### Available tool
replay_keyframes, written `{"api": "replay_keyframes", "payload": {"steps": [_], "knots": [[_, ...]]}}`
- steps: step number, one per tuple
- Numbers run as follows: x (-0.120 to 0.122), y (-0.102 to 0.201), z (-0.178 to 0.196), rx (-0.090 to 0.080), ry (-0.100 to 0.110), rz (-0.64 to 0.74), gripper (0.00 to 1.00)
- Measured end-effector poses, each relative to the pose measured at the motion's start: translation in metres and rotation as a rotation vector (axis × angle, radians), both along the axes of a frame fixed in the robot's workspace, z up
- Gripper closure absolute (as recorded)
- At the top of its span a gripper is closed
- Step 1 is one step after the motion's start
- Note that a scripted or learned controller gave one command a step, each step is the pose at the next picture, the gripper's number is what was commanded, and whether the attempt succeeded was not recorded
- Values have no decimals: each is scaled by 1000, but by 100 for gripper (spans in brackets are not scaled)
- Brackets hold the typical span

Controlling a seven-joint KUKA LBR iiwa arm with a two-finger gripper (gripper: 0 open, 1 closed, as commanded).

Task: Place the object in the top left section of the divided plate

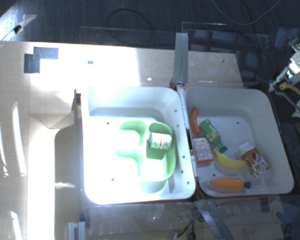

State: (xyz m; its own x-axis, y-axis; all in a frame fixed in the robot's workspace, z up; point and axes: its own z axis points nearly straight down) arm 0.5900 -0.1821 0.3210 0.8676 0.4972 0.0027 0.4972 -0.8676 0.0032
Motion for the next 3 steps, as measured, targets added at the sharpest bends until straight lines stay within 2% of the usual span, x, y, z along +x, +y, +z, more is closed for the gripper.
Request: {"api": "replay_keyframes", "payload": {"steps": [1,2,3], "knots": [[29,-22,25,1,-1,-311,0],[71,-22,79,1,-3,-226,0],[73,-21,116,2,-3,-310,0]]}}
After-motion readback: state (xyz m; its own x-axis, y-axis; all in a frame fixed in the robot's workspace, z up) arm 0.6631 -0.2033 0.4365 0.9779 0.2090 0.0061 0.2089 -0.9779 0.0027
